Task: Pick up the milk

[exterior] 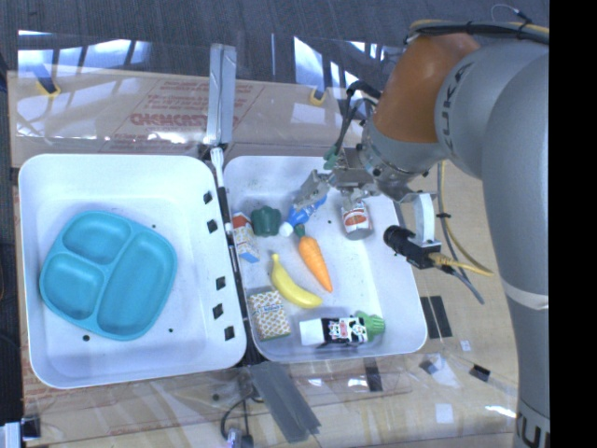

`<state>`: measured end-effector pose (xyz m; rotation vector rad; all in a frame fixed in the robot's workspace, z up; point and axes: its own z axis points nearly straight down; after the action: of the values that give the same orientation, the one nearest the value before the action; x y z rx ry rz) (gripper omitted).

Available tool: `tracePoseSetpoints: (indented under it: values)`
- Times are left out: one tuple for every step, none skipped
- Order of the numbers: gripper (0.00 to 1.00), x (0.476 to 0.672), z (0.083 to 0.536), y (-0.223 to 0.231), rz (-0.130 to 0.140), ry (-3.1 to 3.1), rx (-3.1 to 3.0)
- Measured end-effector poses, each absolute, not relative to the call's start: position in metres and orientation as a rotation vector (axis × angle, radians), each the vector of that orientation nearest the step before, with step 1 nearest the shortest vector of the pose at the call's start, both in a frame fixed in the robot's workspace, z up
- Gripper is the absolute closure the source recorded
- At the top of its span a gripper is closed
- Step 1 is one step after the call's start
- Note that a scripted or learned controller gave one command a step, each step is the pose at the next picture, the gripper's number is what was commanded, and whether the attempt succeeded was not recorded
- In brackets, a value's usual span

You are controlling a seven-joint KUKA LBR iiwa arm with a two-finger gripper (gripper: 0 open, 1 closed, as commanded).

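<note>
Left bin (37, 185): blue compartment plate (107, 273), lying flat. Right bin (410, 329): carrot (315, 261) just beside banana (294, 286), green pepper (267, 220), blue bottle (300, 215), small can (354, 220). Along that bin's left wall and front: small carton (244, 238), patterned packet (270, 315).

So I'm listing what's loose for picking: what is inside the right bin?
In the right bin: milk carton, banana, carrot, a can, a green item, a patterned packet. The tool and arm cover the far corner.
</note>
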<state>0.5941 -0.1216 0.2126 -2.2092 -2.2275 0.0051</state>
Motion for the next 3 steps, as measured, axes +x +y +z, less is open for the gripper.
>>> tracePoseSetpoints:
  values:
    - [0.0,0.56,0.11,-0.109,-0.015,-2.071,-2.388]
    - [0.0,0.544,0.196,-0.197,0.002,-2.136,-2.304]
    - [0.0,0.483,0.093,-0.142,0.003,-2.426,-1.986]
